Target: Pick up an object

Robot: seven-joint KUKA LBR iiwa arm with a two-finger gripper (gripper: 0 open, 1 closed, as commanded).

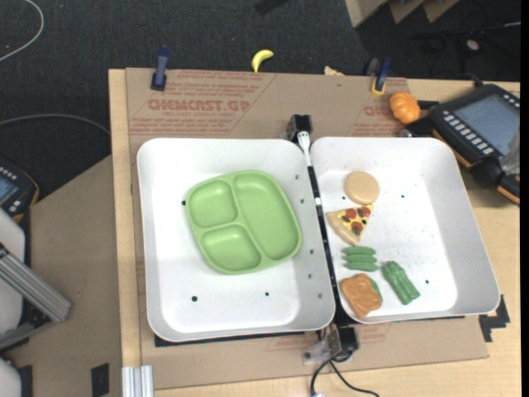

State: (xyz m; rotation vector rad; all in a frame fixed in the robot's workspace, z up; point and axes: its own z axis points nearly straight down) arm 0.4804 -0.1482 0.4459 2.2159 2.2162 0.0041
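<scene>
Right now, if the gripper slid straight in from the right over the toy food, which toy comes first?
Probably the long green vegetable, the rightmost toy in the right bin, though that depends on its line; depth is unclear.

A divided plate (242, 222) lies in the left bin (157, 288); five food pieces (361, 238) cluster along the right bin's (446, 246) left side.

red lettering was seen printed on the brown cardboard sheet (207, 102) under the two bins. along its far edge the word "chemcast" could be read, followed by letters that looked like "gp", in large outlined capitals. a line of smaller red print above it was too small to be read. a second patch of the same red print near the far right corner was partly hidden and could not be made out.
</scene>
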